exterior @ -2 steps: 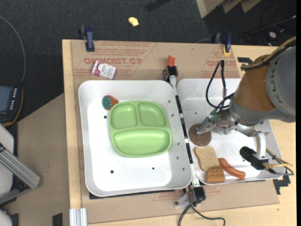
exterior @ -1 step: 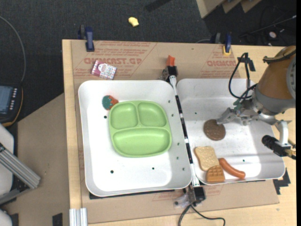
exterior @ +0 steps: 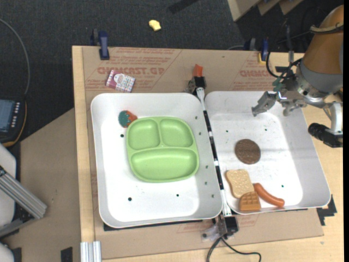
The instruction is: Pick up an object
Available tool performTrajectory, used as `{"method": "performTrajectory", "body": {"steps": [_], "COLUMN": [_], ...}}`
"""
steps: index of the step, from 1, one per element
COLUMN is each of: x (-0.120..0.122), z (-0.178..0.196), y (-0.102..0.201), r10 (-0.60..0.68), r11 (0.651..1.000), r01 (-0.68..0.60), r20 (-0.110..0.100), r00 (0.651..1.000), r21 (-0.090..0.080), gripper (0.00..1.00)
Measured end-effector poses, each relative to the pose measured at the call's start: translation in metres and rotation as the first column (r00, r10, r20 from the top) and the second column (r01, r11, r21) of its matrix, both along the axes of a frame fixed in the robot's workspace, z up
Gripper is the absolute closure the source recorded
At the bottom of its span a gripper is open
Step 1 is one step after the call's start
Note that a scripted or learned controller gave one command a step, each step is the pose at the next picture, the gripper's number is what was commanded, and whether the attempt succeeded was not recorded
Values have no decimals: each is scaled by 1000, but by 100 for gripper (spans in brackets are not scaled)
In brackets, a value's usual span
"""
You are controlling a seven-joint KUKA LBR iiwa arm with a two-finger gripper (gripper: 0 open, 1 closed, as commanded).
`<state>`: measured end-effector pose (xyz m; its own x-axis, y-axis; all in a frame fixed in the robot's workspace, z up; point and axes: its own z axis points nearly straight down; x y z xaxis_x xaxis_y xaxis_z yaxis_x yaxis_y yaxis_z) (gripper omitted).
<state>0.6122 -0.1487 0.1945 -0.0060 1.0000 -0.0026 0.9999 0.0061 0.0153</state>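
Toy food lies in the right bin (exterior: pixel 305 146), toward the lower right of the frame: a round brown patty (exterior: pixel 247 151) in the middle, and below it a slice of toast (exterior: pixel 238 182), a small waffle (exterior: pixel 250 201) and a sausage (exterior: pixel 268 196) packed close together near the bin's bottom edge. None of them has been picked up yet; all four rest flat on the white floor.

At the upper right of the frame, the gripper (exterior: pixel 275 101) hangs over the top part of that same bin. It is well apart from the patty and even farther from the other three. Its fingers look spread apart, with nothing between them.

The left bin (exterior: pixel 109 190) holds a green plate (exterior: pixel 161 148) with three sections, and a small round toy (exterior: pixel 127 118) sits just beside the plate's upper left corner.

So the job looks like it is at the start. The arm probably needs to move down toward one food piece, likely the patty since it is closest, then close on it and lift.
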Motion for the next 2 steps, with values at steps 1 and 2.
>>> {"method": "performTrajectory", "body": {"steps": [1, 2], "x": [-34, -60], "z": [-64, -113], "y": [49, 33], "r10": [-3, -8], "r11": [1000, 1000], "r01": [3, 9], "r20": [-23, -22], "r00": [1000, 1000], "r21": [6, 4], "gripper": [0, 0]}}
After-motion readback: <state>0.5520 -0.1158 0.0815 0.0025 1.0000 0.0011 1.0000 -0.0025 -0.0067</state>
